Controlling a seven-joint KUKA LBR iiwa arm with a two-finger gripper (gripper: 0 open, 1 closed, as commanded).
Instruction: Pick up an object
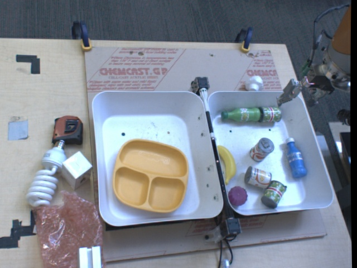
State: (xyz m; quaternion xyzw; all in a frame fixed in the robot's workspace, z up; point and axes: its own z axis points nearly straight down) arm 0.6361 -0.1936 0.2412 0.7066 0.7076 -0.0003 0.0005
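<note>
tape measure, spiral light bulb, white cube, crumpled pink plastic bag, left of the bins

Divided plate in left bin, bottles, cans in right bin

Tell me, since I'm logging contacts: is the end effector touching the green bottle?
Apart. The camera view shows the end effector at the right bin's upper rim, with white bin floor between it and the green bottle lying below.

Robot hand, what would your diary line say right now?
hand: above right bin's back rim | nearest: green bottle | holding: nothing seen | stage: approach
</note>
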